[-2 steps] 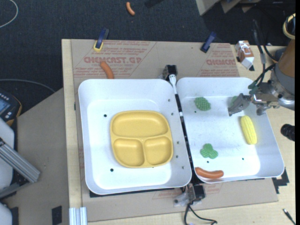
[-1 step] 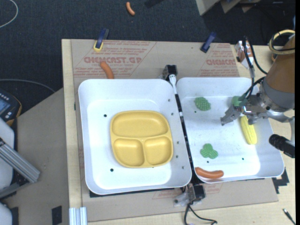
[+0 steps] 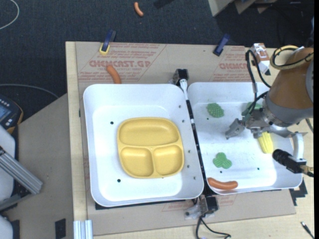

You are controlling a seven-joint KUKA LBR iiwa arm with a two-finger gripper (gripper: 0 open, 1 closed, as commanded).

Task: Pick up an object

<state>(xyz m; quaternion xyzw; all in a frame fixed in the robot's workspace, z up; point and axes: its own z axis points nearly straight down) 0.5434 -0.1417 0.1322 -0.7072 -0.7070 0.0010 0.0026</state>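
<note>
My jaws (image 3: 240,127) hang spread open over the right bin (image 3: 234,96), nothing between them. Corn (image 3: 265,142) lies just right of them, one broccoli (image 3: 215,109) up-left, another (image 3: 221,160) below, sausage (image 3: 223,184) further below.

Noted: yellow divided plate (image 3: 149,147) in the left bin (image 3: 97,133); one sausage (image 3: 113,74) on the board; another sausage (image 3: 138,8) on the carpet.
</note>
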